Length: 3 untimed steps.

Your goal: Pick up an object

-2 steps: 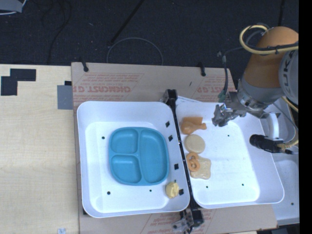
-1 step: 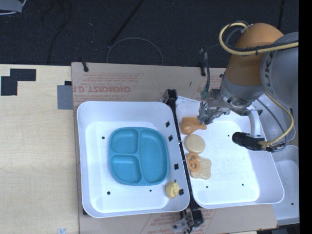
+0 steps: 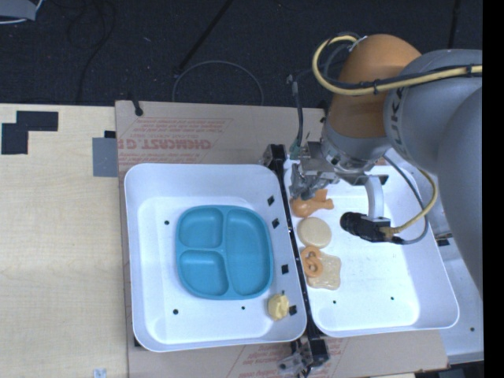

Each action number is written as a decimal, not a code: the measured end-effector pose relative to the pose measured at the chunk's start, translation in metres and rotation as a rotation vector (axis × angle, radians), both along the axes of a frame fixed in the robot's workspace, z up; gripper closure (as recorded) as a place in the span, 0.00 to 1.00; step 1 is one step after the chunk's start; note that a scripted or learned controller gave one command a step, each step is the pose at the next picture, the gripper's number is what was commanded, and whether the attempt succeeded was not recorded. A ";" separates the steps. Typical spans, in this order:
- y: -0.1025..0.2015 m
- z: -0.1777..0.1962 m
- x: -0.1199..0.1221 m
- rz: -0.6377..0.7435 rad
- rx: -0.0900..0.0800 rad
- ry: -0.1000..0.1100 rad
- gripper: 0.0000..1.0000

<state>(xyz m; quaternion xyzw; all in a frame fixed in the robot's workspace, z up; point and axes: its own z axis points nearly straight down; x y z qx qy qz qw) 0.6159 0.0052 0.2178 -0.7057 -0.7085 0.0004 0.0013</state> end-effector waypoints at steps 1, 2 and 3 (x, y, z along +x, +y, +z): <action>0.044 -0.002 -0.011 -0.001 0.000 0.003 1.00; 0.095 0.002 -0.024 0.001 0.001 0.003 1.00; 0.093 0.001 -0.023 -0.002 -0.001 0.003 0.00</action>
